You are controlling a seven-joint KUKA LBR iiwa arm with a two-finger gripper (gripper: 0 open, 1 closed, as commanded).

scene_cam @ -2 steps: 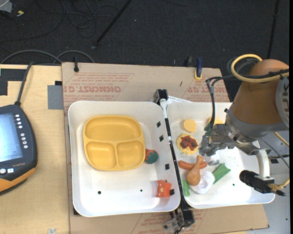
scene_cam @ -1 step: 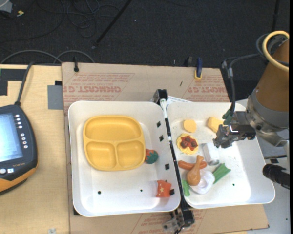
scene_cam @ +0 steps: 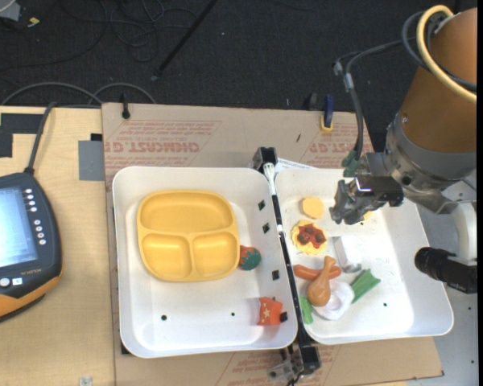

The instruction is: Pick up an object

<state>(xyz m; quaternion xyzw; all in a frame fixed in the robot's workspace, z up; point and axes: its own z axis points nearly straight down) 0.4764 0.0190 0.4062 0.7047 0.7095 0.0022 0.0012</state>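
My gripper [scene_cam: 348,212] hangs over the upper middle of the right bin [scene_cam: 419,312], dark and seen from above. Just left of it lies an orange round slice [scene_cam: 312,207]. Below that sits a yellow disc with red topping [scene_cam: 309,236]. Further down, a brown drumstick [scene_cam: 324,282] lies across a red sausage [scene_cam: 305,272], beside a white piece [scene_cam: 338,305] and a green piece [scene_cam: 365,284]. A small grey piece [scene_cam: 344,255] lies under the gripper's lower side. Nothing visibly hangs from the gripper.
The left bin [scene_cam: 145,320] bears a yellow divided plate [scene_cam: 188,236], a red and green strawberry [scene_cam: 249,257] at its right side, and a small orange-red toy [scene_cam: 268,312] near the front. A black divider [scene_cam: 278,240] separates the bins. A tablet [scene_cam: 12,240] lies far left.
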